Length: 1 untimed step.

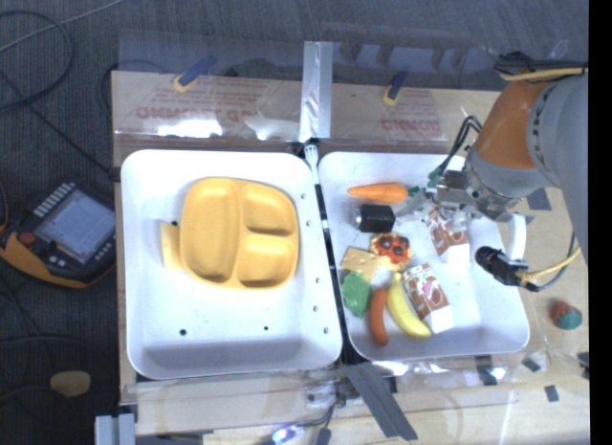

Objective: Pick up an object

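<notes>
The arm (535, 142) hangs over the right bin (497, 333), its gripper (448, 206) low near a small carton (448, 233). Nothing looks lifted yet: carrot (378, 191), banana (406, 309) and the rest lie in the bin. Whether the gripper grips anything, I cannot tell.

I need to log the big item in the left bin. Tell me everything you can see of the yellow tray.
The yellow tray is a glossy, plastic-looking divided plate with rounded corners, moulded into three compartments: one large on the left, two smaller on the right. It lies flat, open side up, slightly rotated, in the upper middle of the left bin. A paler yellow piece pokes out from under its left edge. Nothing sits in its compartments.
</notes>
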Available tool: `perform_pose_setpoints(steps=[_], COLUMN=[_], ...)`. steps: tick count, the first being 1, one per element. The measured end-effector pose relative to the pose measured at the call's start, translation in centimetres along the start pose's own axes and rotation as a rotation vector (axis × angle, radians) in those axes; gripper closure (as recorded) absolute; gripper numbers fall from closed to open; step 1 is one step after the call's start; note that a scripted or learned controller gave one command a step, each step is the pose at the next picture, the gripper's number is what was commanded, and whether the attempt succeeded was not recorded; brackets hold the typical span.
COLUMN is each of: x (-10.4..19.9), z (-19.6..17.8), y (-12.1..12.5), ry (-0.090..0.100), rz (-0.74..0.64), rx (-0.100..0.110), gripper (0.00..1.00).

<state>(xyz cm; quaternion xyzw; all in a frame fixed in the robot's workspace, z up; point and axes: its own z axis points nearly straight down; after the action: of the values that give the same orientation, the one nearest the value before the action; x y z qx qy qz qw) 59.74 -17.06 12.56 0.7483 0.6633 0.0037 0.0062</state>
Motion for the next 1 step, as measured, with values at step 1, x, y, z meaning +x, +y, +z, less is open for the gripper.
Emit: perform_pose_setpoints(steps=[1], x=[-3.5], z=[1.52], y=[2.93], ry=[0.0], rz=[-0.108], rx=[-0.024], gripper=[0.0])
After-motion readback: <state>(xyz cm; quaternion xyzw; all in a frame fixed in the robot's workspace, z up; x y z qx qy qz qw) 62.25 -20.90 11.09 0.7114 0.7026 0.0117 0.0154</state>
